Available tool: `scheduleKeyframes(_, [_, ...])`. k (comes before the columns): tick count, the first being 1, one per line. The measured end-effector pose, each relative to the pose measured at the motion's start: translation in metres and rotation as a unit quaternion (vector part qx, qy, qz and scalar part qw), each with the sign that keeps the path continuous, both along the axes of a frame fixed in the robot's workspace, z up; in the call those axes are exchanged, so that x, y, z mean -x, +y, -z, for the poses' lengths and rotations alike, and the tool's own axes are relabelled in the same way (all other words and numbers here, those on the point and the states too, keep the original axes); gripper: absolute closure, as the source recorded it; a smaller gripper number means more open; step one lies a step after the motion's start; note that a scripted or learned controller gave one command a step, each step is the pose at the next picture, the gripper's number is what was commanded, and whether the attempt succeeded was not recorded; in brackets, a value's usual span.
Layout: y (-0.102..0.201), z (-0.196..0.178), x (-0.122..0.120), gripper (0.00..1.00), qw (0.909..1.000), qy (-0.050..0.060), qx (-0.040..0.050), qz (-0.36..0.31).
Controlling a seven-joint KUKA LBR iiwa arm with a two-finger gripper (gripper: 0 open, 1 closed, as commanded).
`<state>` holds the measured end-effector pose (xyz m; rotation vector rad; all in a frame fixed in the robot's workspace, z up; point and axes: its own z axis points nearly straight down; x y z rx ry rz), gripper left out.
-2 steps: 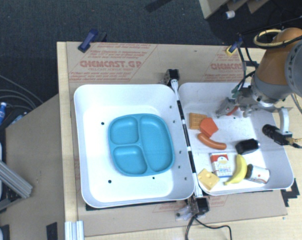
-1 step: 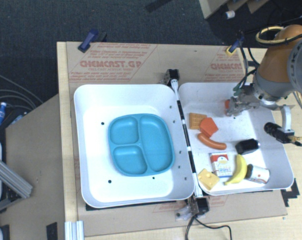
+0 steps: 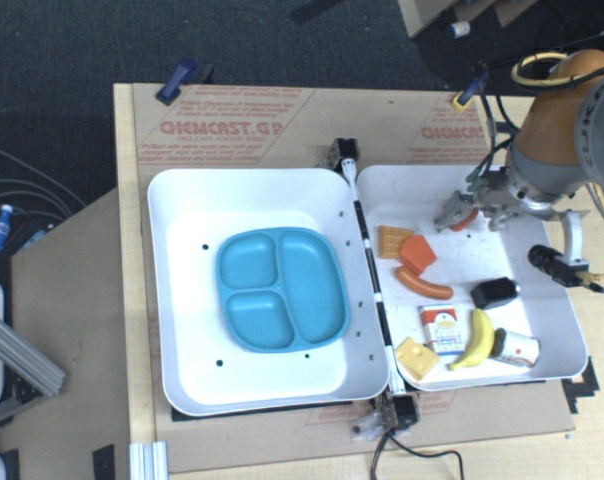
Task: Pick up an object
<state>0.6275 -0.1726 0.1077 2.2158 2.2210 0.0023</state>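
Gripper (image 3: 479, 211) sits upper right of frame over right bin (image 3: 557, 313); fingers look spread apart, nothing between them. Nearest items lie below-left: tan cracker square (image 3: 394, 240), orange wedge (image 3: 417, 254), glossy hot dog (image 3: 425, 285). Farther down: black block (image 3: 494, 292), red/white box (image 3: 441, 329), curved banana (image 3: 475, 340), yellow cheese slab (image 3: 415, 359). Blue 3-section plastic tray (image 3: 281, 288) in left bin (image 3: 182, 218).

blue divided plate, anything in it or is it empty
Empty. The blue divided plate lies flat in the left bin, and all three compartments show bare blue. The food items are in the right bin.
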Motion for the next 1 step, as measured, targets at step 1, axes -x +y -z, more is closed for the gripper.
scheduleKeyframes(1, [0.0386,0.0228,-0.0393,0.00,1.0000,0.001,-0.0011,0.000])
